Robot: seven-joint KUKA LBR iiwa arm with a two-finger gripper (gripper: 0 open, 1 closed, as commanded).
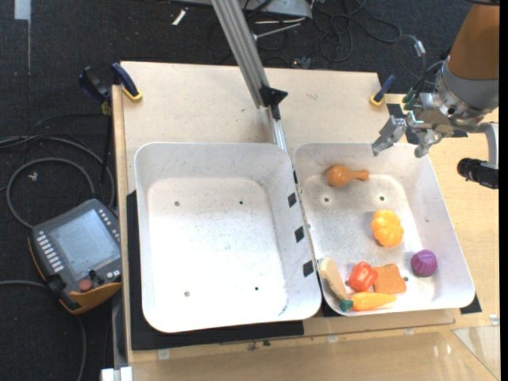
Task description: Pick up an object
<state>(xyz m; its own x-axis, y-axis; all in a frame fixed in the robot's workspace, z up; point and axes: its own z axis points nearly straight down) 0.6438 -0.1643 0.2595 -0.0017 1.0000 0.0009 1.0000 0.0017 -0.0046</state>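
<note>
— How are the fingers (403, 140) set?
— Spread apart, holding nothing, hanging above the right bin's (444, 213) far edge near the desk's (198, 109) far right corner.
— And the toys?
— All in the right bin: drumstick (346, 175) nearest the fingers, yellow pepper (386, 228) mid-bin, then purple ball (424, 263), red pepper (362, 276) and carrot (370, 301) crowding its near edge.
— Open room?
— Bare floor around the drumstick.
</note>
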